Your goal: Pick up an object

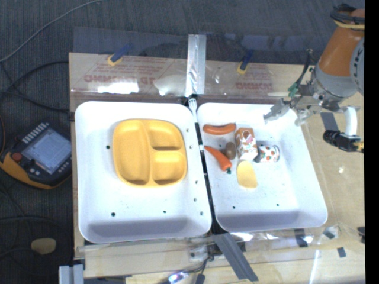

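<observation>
Beside the carrot (218, 156), sausage (219, 129), mug (268, 153), yellow piece (247, 175).

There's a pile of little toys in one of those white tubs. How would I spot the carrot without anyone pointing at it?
Find the right-hand white bin, the one without the yellow divided plate. Its toys cluster near the wall shared with the other bin. The carrot lies lowest and farthest left of them, slanting down to the right; it is orange and tapers to a point, unlike the rounder-ended hot dog above it.

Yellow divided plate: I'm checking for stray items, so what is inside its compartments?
The yellow divided plate in the left bin shows bare compartments. Whatever lies beneath it is covered.
</observation>
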`<action>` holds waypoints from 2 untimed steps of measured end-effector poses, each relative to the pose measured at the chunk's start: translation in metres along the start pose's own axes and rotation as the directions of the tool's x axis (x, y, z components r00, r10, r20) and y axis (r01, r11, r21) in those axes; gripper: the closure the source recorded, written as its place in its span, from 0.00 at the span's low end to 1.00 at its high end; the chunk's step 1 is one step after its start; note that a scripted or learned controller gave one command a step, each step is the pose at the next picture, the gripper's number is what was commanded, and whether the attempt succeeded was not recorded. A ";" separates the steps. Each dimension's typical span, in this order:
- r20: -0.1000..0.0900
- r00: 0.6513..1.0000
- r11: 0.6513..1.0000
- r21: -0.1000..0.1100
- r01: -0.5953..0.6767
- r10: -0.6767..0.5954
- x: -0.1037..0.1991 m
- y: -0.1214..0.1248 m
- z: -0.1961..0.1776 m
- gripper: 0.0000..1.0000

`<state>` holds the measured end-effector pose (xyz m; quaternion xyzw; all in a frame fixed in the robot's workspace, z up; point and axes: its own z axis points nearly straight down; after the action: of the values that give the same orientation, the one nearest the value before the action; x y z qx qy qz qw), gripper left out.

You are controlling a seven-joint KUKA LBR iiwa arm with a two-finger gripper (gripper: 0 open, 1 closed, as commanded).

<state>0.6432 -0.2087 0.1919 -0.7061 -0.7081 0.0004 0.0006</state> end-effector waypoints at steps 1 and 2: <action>0.004 1.000 1.000 -0.001 0.008 -0.008 0.072 0.004 0.099 0.00; 0.006 1.000 1.000 0.000 0.010 -0.010 0.072 0.004 0.090 1.00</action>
<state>0.6468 -0.1362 0.1019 -0.7026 -0.7116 0.0026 -0.0015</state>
